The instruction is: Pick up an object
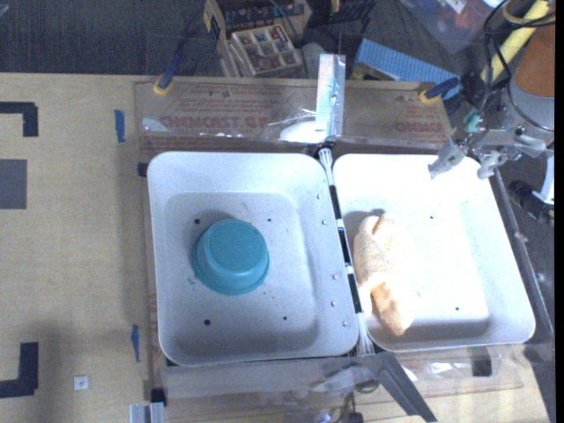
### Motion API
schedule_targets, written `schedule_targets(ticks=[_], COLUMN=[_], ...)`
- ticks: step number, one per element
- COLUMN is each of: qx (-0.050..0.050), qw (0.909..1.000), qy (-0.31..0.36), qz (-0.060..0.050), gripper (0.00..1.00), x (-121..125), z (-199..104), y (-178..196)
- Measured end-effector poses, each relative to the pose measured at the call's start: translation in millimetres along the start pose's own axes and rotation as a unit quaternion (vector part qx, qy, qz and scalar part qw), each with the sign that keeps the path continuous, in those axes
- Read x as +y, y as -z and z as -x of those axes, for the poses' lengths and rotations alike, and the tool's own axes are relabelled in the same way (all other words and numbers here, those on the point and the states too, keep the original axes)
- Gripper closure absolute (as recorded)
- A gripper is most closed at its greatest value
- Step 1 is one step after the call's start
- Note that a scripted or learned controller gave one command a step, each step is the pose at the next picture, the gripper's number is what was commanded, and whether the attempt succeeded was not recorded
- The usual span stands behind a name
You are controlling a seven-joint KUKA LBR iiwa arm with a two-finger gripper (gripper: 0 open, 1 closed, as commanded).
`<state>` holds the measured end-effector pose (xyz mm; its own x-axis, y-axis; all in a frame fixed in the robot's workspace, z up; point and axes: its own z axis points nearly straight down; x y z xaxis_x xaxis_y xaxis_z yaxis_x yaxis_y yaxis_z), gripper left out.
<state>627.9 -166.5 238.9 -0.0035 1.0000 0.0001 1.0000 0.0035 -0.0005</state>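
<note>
- Objects to choose from: a teal bowl (231, 256) lying upside down in the left bin (167, 183), and a tan sponge-like lump (383, 271) against the left wall of the right bin (502, 263).
- Gripper (463, 157) hovers over the right bin's far corner, well apart from both; whether it is spread or pressed together, I cannot tell.
- Risks: the lump hugs the wall, so a finger could strike the rim; the bowl's smooth, rounded base could slip free.

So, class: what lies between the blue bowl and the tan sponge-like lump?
In the camera view, between the blue bowl and the tan lump lie bare white bin floor and the two bins' adjoining rims.
</note>
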Motion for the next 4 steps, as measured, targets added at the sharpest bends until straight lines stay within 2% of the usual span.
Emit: schedule_targets(ticks=[1, 2, 3, 4], qx=[0.0, -0.002, -0.001, -0.001], qw=[1.0, 0.9959, 0.9925, 0.9652], qy=[0.004, 0.09, 0.122, 0.262], qz=[0.0, 0.003, 0.004, 0.004], gripper=[0.0, 0.0, 0.0, 0.0], x=[23.6, 39.6, 1.1, -10.0], z=[-56.5, 15.8, -54.7, -67.0], y=[-88.1, -90.1, -150.1, -149.8])
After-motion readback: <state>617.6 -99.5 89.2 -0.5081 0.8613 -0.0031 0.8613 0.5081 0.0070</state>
